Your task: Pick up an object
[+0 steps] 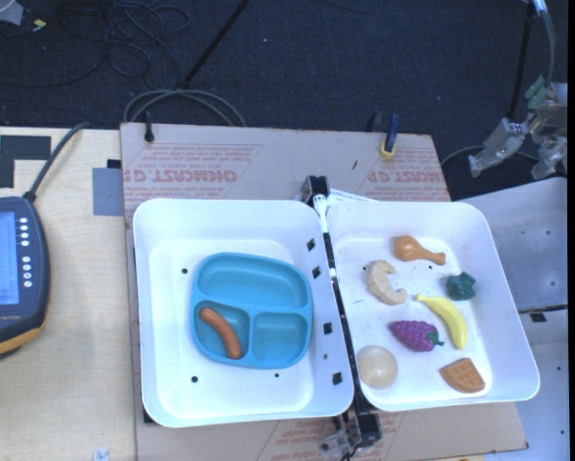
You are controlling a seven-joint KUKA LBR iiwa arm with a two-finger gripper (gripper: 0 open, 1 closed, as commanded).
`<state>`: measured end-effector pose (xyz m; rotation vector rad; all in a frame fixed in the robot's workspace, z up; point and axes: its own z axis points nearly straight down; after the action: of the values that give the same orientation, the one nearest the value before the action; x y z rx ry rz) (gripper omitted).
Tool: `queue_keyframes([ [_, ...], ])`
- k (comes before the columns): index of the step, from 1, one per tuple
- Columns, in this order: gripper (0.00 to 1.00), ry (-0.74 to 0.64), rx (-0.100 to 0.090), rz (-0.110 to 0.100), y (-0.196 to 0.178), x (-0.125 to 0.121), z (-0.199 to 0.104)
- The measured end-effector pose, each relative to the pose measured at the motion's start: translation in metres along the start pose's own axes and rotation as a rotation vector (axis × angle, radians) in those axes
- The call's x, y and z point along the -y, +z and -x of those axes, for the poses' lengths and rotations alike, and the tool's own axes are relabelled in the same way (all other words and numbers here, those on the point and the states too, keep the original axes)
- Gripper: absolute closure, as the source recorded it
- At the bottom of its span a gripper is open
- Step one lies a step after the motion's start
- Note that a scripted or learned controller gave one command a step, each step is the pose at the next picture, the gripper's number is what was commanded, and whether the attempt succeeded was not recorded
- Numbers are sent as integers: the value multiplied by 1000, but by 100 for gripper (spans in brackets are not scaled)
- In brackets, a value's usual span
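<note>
Camera view: both white bins are seen from above at a slant, the left bin [162, 257] and the right bin [498, 257] touching along a central divider.
Progress: nothing is seen lifted; every item lies flat on a bin floor, so the pick is judged not yet begun.
Left to do: an object must be chosen, approached from above, gripped and raised clear.
Gripper: a grey metal assembly [532, 137] is seen at the upper right, well apart from both bins and outside their rims; it is taken, with some doubt, for the gripper, as it is small and cluttered. How far open it is cannot be told, and nothing is seen held by it.
Candidates, right bin: an orange drumstick [419, 250], a beige croissant [385, 282], a green broccoli piece [461, 285], a yellow banana [445, 319], a purple grape bunch [414, 334], a pale round ball [376, 366] and an orange wedge [463, 376] are spread about, mostly apart from one another.
Closest pair: the banana and the grape bunch lie just beside each other.
Candidate, left bin: a reddish sausage [220, 331] is laid in the lower-left compartment of a blue divided tray [258, 281].
Look of the objects: small moulded toy foods, smooth and brightly coloured.
Easiest pick, by judgement: the drumstick or the wedge, each lying clear of its neighbours.
</note>
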<state>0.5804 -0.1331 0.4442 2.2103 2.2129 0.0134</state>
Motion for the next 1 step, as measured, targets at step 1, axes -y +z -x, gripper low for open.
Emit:
queue_keyframes([
  [1, 100, -4, -3, -19, 1, 0, -1],
])
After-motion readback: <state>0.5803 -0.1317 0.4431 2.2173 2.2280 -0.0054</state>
